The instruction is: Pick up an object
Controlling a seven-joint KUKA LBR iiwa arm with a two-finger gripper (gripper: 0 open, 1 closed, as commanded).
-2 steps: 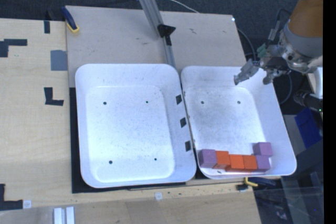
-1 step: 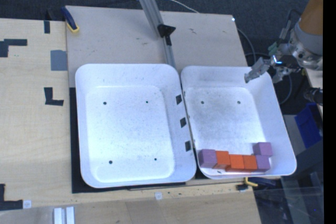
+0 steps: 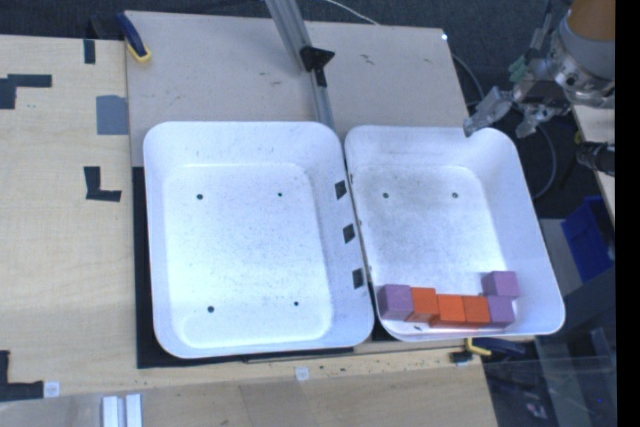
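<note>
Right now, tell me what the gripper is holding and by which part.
Nothing is held. The gripper hangs above the right bin's far corner with nothing between its fingers. The purple and orange blocks lie at that bin's near edge.

From here my arm runs off the right edge above the gripper, whose fingers are too blurred for me to read. Well below it, the blocks crowd together; I can't count them.
</note>
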